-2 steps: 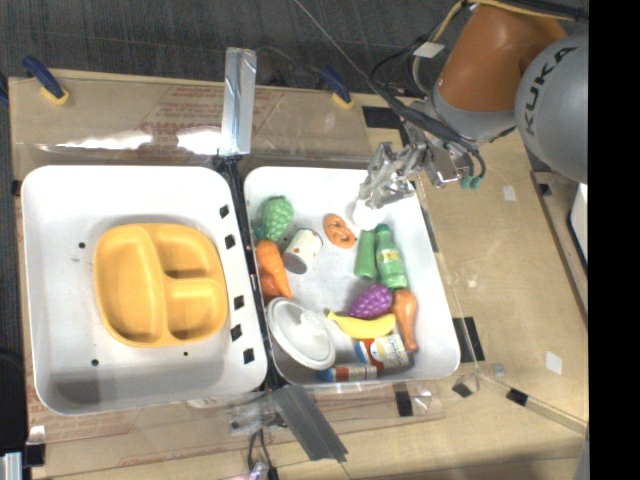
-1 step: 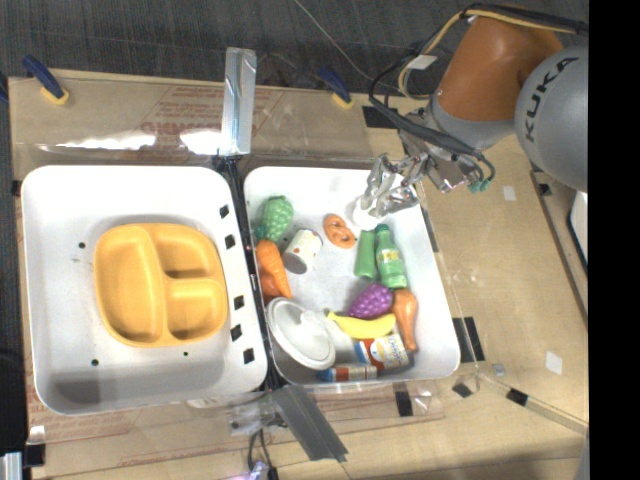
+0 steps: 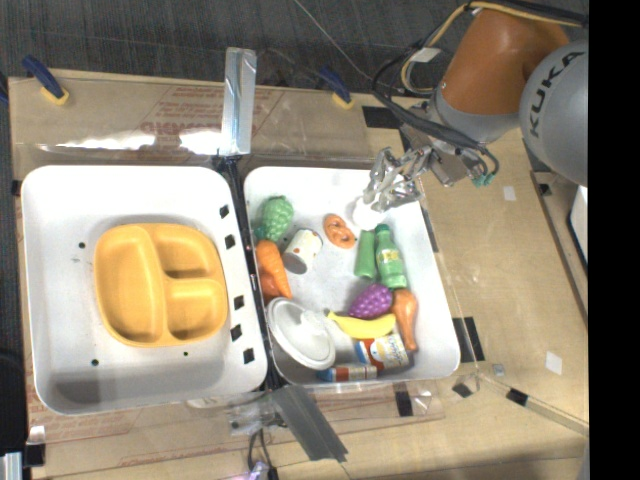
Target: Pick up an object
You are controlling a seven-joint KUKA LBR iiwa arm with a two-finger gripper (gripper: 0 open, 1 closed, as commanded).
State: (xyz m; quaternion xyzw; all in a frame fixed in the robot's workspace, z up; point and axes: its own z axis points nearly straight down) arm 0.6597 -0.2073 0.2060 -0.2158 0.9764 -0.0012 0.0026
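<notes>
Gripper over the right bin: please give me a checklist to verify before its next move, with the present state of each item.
1. Gripper is above the right bin: ok, it hovers at the bin's upper right part.
2. Something lies near it to pick: ok, green bottle and small white object are just below it.
3. Fingers free of any object: cannot tell.
4. Target stands apart from neighbours: not ok, the green bottle touches a green vegetable.
5. Left bin has room for a drop: ok, bare floor surrounds the yellow tray.
</notes>
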